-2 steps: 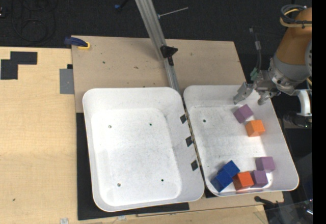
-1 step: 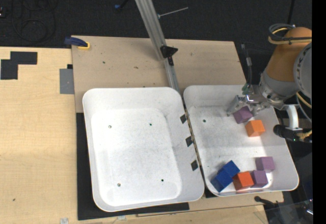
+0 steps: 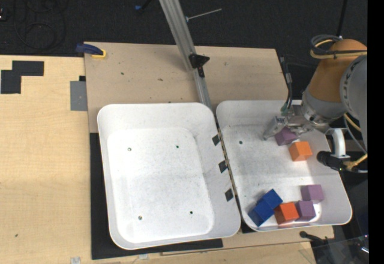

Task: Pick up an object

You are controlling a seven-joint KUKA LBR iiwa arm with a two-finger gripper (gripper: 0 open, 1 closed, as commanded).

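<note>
Nearest the lens, the left shallow white plastic bin (image 3: 120,221) sits beside the right white bin (image 3: 252,125), whose front corner holds a blue foam block (image 3: 266,206), an orange cube (image 3: 287,212) and two purple cubes (image 3: 309,201). Farther back, the two-finger gripper (image 3: 287,129) pinches a small purple block (image 3: 286,136), an orange block (image 3: 300,150) just beside it. Lifting straight up, slowly, should keep the grip and avoid nudging that neighbour.

The tool (image 3: 287,128) partly hides a purple block (image 3: 286,135); its grip is unclear.
</note>
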